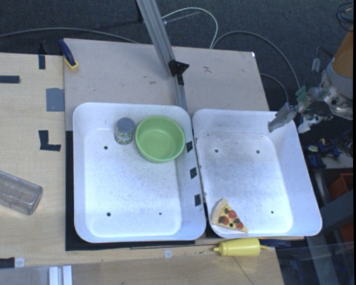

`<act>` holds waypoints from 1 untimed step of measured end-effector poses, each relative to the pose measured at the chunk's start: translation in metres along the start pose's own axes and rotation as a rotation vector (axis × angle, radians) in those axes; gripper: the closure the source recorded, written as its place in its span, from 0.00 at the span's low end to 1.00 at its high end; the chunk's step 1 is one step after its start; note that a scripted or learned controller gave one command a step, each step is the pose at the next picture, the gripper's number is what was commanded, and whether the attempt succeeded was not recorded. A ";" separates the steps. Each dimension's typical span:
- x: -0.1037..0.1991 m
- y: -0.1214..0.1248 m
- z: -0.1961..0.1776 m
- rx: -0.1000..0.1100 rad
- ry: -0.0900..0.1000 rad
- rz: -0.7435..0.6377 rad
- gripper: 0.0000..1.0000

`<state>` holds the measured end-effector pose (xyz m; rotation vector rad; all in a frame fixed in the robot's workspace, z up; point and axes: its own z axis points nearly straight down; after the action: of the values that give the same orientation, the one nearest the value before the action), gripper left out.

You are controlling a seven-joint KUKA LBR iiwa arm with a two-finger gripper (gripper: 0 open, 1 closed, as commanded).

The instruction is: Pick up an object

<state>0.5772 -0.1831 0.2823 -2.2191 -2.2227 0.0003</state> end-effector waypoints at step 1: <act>0.000 0.000 0.000 0.000 0.000 -0.001 0.00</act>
<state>0.5772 -0.1831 0.2823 -2.2186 -2.2234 0.0010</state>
